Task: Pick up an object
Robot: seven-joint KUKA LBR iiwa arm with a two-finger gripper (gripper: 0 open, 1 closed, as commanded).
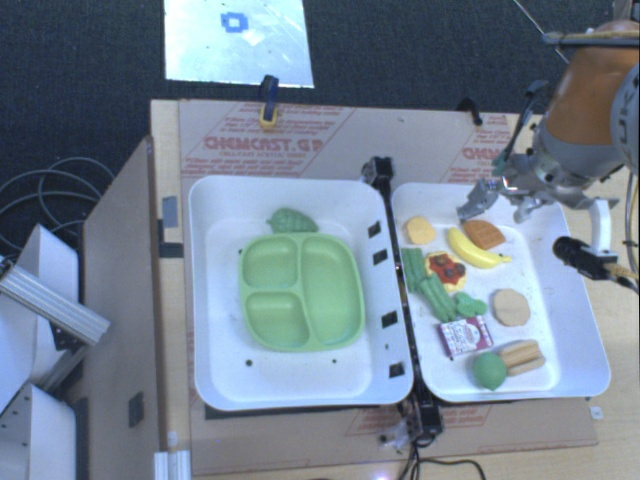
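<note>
Fingers (480, 200) above right bin's far edge, state untellable. Yellow plastic toy banana (476, 249) beneath: likely light, rigid, slick; grip mid-curve, across its width.

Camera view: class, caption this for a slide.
Gripper hovers above toy food beside a banana; green tray in the other bin.

Smooth, faintly glossy white plastic in both bins (215, 298). Matt green plastic for the divided tray (300, 293). Shiny yellow plastic on the toy banana (473, 249). Plain printed cardboard (330, 138) beneath. Reflective foil-like sheet (237, 28) on dark rough carpet (70, 58).
</note>
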